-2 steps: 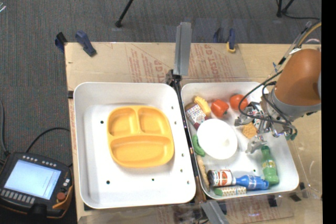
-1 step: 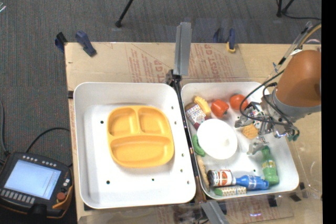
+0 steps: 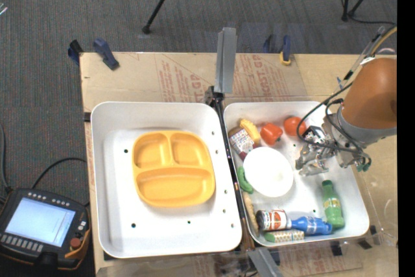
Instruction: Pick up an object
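The gripper (image 3: 316,162) hangs low in the right bin (image 3: 360,201), right of centre of the frame, over bare floor beside the white plate (image 3: 266,172); whether its jaws are parted, I can't tell. Nearest target: the one green bottle (image 3: 332,204), just below. Best to centre over its body and drop straight. Count: one yellow divided tray (image 3: 173,168) in the left bin (image 3: 110,204), one blue bottle (image 3: 310,225), one can (image 3: 272,220), two red toy vegetables.

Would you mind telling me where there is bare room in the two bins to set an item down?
Left bin: bare floor all around the yellow tray, widest below it. Right bin: crowded; one small bare patch between white plate, green bottle and gripper.
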You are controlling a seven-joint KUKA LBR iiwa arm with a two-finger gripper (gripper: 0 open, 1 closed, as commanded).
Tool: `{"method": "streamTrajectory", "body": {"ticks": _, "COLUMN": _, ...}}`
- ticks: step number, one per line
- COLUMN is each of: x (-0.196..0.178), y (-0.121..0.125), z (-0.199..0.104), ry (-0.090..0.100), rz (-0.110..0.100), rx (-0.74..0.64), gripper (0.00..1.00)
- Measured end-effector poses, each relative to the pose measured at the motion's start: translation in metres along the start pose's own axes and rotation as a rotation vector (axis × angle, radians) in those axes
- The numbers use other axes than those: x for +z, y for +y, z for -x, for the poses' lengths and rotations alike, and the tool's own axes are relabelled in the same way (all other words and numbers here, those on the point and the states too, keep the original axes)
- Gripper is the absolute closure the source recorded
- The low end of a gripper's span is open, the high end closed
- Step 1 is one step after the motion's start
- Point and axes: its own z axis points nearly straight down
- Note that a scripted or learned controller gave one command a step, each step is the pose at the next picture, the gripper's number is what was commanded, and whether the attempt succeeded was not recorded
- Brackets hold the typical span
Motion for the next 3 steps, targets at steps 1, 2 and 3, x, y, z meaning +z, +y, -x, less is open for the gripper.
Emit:
{"method": "streamTrajectory", "body": {"ticks": 1, "x": 0.001, "y": 0.000, "z": 0.000, "ry": 0.001, "rz": 0.000, "rx": 0.000, "gripper": 0.00}}
{"method": "streamTrajectory", "body": {"ticks": 2, "x": 0.011, "y": -0.001, "z": -0.004, "ry": 0.004, "rz": 0.000, "rx": 0.040, "gripper": 0.00}}
{"method": "streamTrajectory", "body": {"ticks": 3, "x": 0.000, "y": 0.000, "z": -0.002, "ry": 0.000, "rz": 0.000, "rx": 0.036, "gripper": 1.00}}
